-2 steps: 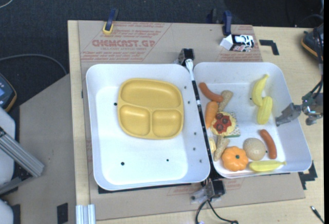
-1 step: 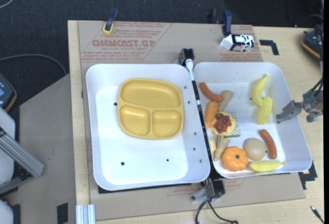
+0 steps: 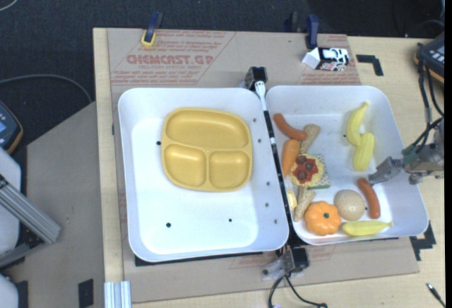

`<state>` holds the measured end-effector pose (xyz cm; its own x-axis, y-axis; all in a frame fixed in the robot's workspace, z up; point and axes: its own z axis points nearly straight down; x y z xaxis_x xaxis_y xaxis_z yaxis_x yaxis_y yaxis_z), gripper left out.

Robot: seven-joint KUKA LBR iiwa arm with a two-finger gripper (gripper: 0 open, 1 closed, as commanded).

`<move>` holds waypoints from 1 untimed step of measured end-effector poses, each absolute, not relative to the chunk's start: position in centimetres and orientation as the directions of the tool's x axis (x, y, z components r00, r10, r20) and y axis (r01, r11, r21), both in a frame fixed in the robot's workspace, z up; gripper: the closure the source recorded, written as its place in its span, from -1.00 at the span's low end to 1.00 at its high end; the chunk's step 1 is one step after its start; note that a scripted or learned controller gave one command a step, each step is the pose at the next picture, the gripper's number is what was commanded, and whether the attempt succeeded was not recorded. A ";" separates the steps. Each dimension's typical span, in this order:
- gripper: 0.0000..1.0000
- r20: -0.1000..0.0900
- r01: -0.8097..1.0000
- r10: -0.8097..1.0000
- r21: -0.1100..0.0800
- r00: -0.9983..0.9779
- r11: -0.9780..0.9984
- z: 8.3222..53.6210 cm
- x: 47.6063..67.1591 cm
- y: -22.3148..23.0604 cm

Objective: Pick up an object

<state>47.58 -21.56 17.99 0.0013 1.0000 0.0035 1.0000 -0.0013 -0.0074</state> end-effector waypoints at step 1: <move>-1.00 0.004 1.000 1.000 -0.007 0.000 0.000 11.7 47.2 -21.3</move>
<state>47.16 -21.28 11.65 0.0003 1.0000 0.0039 1.0000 -0.0003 -0.0069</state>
